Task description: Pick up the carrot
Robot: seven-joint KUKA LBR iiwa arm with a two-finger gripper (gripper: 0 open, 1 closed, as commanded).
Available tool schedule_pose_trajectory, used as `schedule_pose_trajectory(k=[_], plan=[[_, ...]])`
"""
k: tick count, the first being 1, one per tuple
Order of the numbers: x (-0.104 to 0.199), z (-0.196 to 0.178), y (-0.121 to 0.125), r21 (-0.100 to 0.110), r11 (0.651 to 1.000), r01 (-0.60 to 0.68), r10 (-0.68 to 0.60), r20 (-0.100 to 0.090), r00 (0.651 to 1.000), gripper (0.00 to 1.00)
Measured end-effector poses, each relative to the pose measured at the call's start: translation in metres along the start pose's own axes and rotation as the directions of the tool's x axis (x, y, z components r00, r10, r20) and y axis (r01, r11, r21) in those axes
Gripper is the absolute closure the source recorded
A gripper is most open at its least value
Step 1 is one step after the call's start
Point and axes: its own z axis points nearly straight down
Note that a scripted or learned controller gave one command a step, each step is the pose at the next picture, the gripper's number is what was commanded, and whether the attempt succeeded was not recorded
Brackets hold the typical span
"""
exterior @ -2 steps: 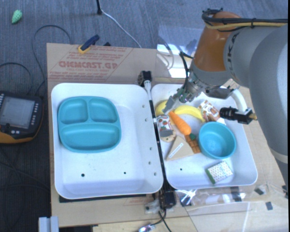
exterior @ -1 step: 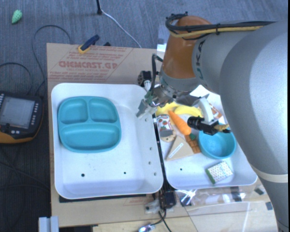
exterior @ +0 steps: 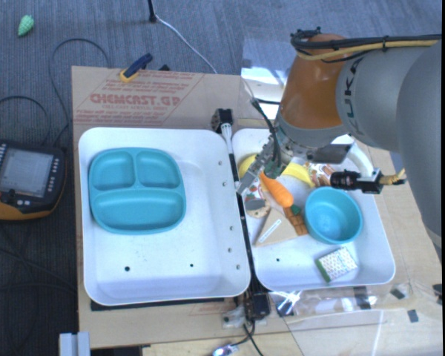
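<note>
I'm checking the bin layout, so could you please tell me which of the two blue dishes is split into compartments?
The blue divided plate in the left bin has three compartments. The round blue bowl in the right bin, beside the carrot, is undivided.

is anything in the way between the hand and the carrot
Nothing visible does. The hand is down in the right bin, right at the upper-left end of the carrot. The banana lies just behind the carrot and the blue bowl sits to its right, but neither comes between.
</note>
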Motion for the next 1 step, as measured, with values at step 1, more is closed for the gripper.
schedule_pose_trajectory(k=[1], plan=[[0.0738,-0.0075,0.0357,-0.002,1.0,0.029,-0.029,-0.003,1.0,1.0]])
